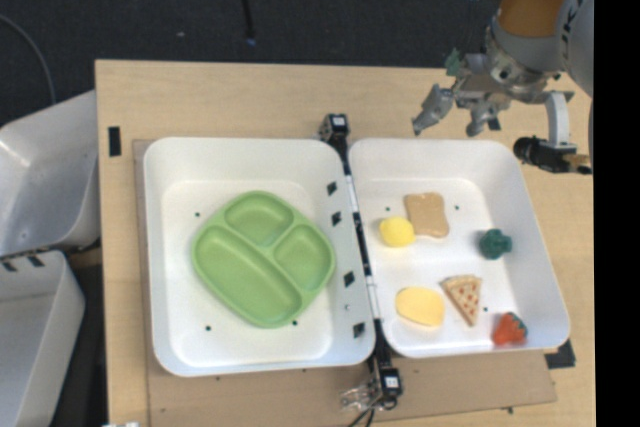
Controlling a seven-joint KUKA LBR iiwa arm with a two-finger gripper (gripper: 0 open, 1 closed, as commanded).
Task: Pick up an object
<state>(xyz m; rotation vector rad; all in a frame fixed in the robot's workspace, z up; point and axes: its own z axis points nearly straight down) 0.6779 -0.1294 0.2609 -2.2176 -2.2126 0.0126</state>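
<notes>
Two bins (160, 215) — six food pieces, one tray (262, 258).

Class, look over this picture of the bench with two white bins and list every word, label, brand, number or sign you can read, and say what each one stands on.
None: no readable text anywhere.
The green plate, the toy foods such as the pizza slice and the toast, and both white bins carry no writing.
The small black clips at the bin edges are too small to tell.
</notes>
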